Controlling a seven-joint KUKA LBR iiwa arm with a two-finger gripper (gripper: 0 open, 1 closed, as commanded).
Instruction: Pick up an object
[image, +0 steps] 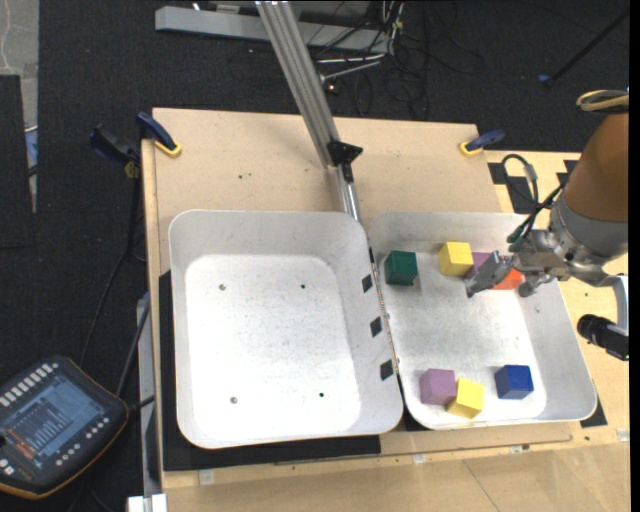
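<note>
The right bin (470, 330) holds several blocks. A green cube (401, 267) and a yellow cube (455, 258) sit near its far edge. Beside them lie a pale purple block (482, 263) and an orange block (508, 281), both partly hidden by the arm. My gripper (497, 277) hangs low right over these two, at the bin's far right. Near the front edge are a purple cube (437, 385), a second yellow cube (466, 398) touching it, and a blue cube (513, 381).
The left bin (260, 320) lies beside the right one, their rims meeting at the middle. A slanted metal pole (310, 90) rises from the far side between the bins. A teach pendant (50, 425) rests at the lower left, off the bench.
</note>
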